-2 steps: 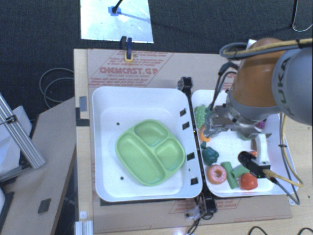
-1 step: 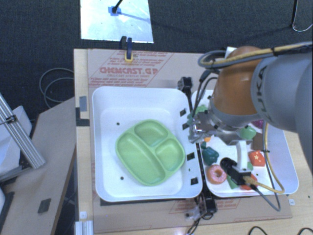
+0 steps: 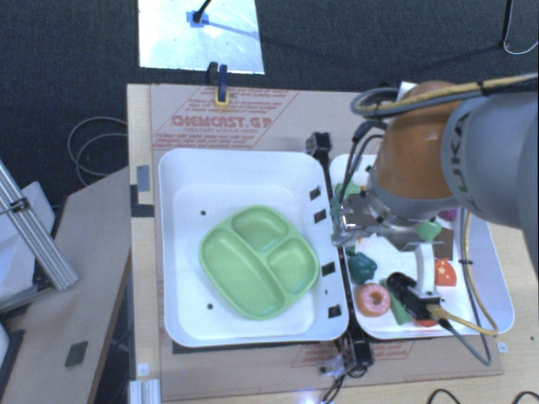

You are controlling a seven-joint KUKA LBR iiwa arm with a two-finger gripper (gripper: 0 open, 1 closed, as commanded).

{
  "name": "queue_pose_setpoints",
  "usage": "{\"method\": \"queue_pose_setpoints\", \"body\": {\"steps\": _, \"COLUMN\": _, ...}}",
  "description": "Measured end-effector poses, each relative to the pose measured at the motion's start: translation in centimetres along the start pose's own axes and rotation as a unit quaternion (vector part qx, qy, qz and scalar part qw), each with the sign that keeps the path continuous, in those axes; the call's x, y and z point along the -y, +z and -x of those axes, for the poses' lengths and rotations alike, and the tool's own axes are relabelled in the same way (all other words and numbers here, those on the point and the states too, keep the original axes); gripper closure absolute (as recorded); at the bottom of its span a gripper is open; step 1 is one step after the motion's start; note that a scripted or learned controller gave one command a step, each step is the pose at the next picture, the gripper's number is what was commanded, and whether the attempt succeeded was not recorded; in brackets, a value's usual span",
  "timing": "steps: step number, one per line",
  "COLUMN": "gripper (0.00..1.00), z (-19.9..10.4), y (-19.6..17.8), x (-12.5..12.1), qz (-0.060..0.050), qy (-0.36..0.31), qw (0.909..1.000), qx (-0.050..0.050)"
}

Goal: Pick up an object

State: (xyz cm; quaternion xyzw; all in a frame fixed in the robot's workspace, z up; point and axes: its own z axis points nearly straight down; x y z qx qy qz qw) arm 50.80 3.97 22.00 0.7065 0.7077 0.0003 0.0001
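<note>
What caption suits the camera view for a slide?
Robot arm over the right bin with a pink donut toy; left bin holds a green divided plate.

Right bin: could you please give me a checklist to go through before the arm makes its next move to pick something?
1. Things to pick lie in the right bin: ok; a teal piece, a donut and a red piece are there.
2. Pincer is over that bin: ok, close to its left wall.
3. Pincer holds something: cannot tell; the arm covers it.
4. Pincer is clear of the left wall: cannot tell from this slant.
5. Plate lies in the left bin, apart from the arm: ok.
</note>
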Motion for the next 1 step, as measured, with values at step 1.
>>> {"method": "queue_pose_setpoints", "body": {"steps": 1, "gripper": 1.0, "z": -0.1, "y": -1.45, "x": -0.75, "qz": 0.001, "qy": -0.001, "qw": 1.0, "qx": 0.0}}
